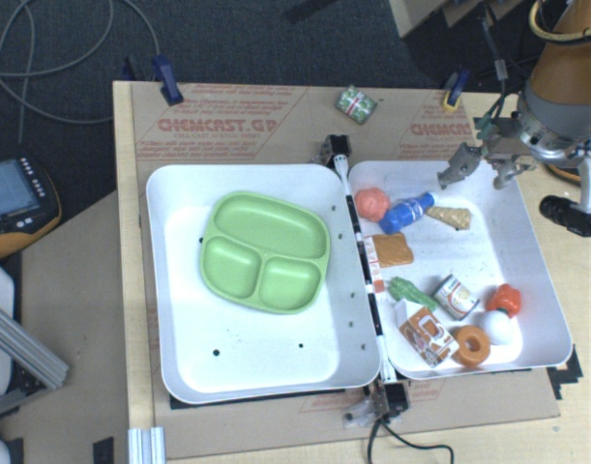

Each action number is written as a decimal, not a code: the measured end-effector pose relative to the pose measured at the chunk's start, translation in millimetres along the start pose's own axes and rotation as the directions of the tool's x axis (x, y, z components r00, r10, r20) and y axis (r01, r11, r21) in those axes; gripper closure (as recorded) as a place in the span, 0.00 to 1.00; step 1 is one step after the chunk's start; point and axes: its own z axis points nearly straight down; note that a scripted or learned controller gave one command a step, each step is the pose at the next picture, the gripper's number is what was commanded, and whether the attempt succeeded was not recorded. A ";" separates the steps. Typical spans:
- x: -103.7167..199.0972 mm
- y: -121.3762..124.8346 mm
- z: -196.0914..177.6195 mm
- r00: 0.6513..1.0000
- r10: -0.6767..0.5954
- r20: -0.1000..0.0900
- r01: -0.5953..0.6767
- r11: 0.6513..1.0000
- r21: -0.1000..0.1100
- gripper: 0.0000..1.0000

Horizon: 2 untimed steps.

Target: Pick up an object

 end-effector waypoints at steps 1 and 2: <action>5.5 -72.8 129.5 1.000 0.000 0.000 0.000 1.000 0.000 0.00; -52.8 7.9 3.9 1.000 -0.001 0.003 0.001 1.000 -0.005 0.00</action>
